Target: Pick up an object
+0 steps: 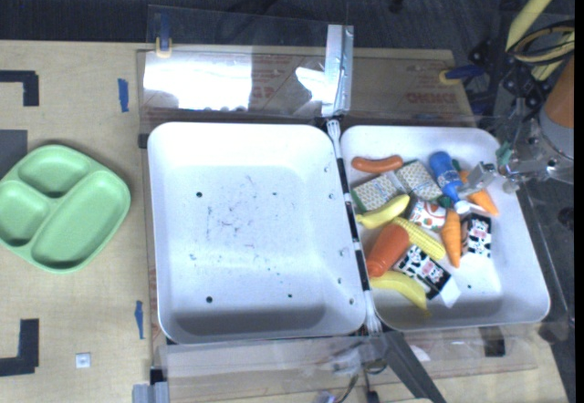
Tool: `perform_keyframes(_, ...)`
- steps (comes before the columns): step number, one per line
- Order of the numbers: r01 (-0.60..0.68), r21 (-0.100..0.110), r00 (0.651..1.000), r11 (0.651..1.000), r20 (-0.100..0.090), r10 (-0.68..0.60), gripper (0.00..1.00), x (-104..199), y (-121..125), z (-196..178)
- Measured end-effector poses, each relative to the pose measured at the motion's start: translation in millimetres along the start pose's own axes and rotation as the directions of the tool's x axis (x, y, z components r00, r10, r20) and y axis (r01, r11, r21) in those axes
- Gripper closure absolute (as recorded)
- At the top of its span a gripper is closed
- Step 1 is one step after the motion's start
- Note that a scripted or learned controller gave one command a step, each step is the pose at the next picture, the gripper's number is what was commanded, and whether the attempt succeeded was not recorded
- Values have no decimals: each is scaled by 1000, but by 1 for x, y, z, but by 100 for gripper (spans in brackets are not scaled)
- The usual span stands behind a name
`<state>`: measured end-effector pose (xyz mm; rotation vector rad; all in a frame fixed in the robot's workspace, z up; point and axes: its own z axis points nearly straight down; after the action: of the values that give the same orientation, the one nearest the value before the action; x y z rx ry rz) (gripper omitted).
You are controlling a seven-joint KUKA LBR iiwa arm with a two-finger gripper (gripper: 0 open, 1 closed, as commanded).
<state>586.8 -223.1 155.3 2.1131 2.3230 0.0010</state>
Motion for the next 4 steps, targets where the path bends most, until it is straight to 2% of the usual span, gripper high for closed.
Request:
perform_keyframes(1,-44,-2,999,999,1,44,0,38,69,-61)
perform_keyframes(2,-68,-1,998,998,0,68,0,27,55,42)
perform_keyframes(3,98,-2,995,995,1,-98,0,39,-29,69)
perform_keyframes(4,96,-6,995,995,3,-96,100,37,-29,59)
